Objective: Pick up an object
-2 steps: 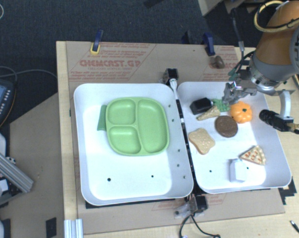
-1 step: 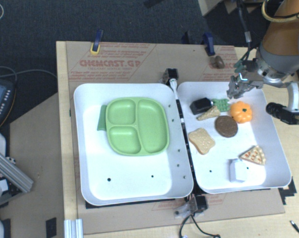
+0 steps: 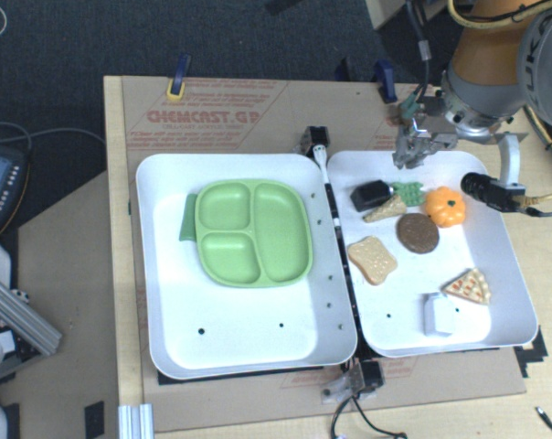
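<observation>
The gripper [image 3: 411, 156] hangs above the right bin's [image 3: 495, 332] far edge, holding nothing; whether it is spread or pressed together cannot be told. This looks like the approach step. A black block [image 3: 370, 195] lies nearest, crowded by a green piece [image 3: 408, 191] and cracker [image 3: 386, 210], so descent needs care. The left bin [image 3: 166, 327] holds 1 green tray [image 3: 254, 233].
</observation>
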You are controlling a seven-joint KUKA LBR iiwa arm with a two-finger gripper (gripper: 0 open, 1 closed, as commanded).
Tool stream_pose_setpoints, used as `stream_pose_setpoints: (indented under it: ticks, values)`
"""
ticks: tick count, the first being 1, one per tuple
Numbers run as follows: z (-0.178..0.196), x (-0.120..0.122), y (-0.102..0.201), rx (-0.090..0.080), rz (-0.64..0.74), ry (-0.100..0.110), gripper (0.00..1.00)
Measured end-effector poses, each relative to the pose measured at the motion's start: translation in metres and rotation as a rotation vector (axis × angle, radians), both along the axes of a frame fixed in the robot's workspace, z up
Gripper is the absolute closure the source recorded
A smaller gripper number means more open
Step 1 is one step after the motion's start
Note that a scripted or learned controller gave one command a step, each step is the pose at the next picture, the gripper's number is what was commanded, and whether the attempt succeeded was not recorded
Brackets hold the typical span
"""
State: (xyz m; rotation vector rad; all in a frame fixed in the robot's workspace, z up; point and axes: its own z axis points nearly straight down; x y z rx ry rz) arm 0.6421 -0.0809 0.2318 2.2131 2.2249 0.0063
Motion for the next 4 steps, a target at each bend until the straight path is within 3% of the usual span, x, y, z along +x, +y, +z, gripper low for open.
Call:
stream_pose_setpoints:
  ticks: [2,3,4]
  values:
    - [-0.009,0.012,0.003,-0.002,-0.005,0.002,1.00]
    - [0.003,-0.001,0.010,0.000,-0.005,0.006,1.00]
    - [-0.018,-0.001,0.010,0.000,-0.005,0.009,1.00]
